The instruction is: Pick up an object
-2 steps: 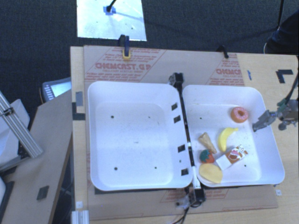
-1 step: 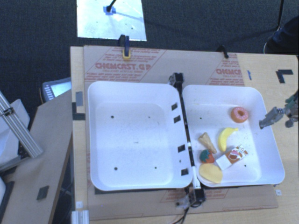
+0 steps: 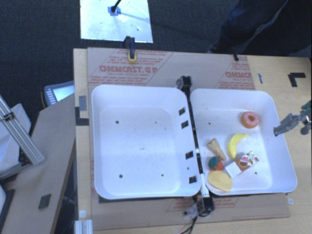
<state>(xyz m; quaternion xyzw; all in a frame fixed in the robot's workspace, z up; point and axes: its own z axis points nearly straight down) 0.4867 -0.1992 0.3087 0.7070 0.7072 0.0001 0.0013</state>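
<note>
Six Small Toys in the Right Bin, Nothing Picked Yet

Six objects sit clustered in the right bin (image 3: 273, 145), toward its 5 o'clock part, while the left bin (image 3: 141, 140) beside it has only bare white floor. My gripper (image 3: 283, 126) pokes in at 3 o'clock, over the right bin's outer wall, well apart from the cluster; it is too small and blurred for me to tell how far its fingers are spread, and I see nothing in its grasp.

The donut (image 3: 250, 119) lies alone at about 1 o'clock of the group, a pink-orange ring, flat and low. The banana (image 3: 237, 144) is near the middle, a smooth yellow curve. At its 8 o'clock lies a tan cone (image 3: 217, 149), and below that a small red and green piece (image 3: 215, 164), rounded, perhaps a toy fruit. A white and red packet (image 3: 243, 163) is at 5 o'clock of the banana, boxy with printed faces. The yellow disc (image 3: 220, 181) lies nearest the bin's bottom edge, touching or nearly touching the packet.

My judgement: the donut is my best choice, standing clear of its neighbours. I should come straight down over it and close across the ring; the glossy curved pieces may slip if pinched off-centre
</note>
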